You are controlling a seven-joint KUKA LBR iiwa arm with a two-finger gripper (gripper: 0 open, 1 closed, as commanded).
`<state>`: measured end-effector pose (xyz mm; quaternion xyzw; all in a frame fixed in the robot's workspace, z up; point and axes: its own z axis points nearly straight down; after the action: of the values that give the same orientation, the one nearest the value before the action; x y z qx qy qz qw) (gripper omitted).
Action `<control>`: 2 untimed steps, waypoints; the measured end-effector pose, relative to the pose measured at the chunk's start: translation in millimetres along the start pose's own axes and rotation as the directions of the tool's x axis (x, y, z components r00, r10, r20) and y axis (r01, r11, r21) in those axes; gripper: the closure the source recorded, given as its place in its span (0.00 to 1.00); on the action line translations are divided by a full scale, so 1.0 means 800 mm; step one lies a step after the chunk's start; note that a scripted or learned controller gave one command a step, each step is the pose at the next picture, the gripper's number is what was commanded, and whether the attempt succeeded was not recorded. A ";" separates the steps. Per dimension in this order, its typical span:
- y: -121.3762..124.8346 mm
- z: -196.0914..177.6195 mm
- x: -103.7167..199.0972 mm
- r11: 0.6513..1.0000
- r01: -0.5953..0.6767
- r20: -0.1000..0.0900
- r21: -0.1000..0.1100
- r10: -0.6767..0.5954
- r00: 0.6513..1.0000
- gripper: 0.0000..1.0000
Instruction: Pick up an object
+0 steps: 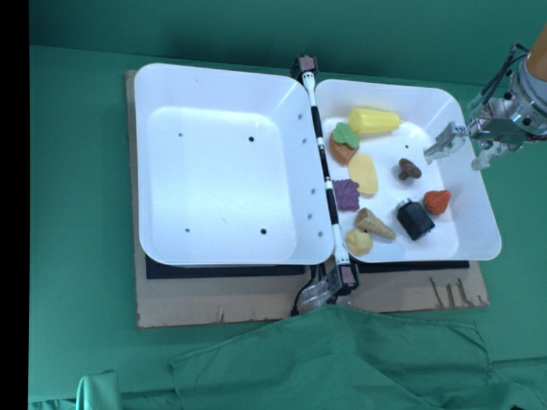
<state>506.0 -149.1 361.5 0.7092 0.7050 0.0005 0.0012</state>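
Left of the gripper [462, 146], nearest it, sits a small brown mushroom [408, 170]; below that lie an orange-red piece [438, 201] and a black block [415, 219] (tilted). Farther left lie a yellow pepper [373, 121], a green-topped carrot [344, 143], a pale yellow slab [363, 174], a purple piece [346, 194], a tan cone [374, 223] and a yellow lump [358, 242]

White bins [222, 101] (on green cloth [85, 186]) hold yellow corn [373, 121], purple piece [346, 194], black block [415, 219].
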 end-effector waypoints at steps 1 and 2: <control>-0.001 0.057 -0.014 1.000 0.000 0.000 0.004 0.000 1.000 0.00; 0.000 0.119 -0.028 1.000 0.000 0.000 0.006 0.000 1.000 0.00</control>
<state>506.2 -171.8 266.2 0.7093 0.7049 -0.0015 -0.0009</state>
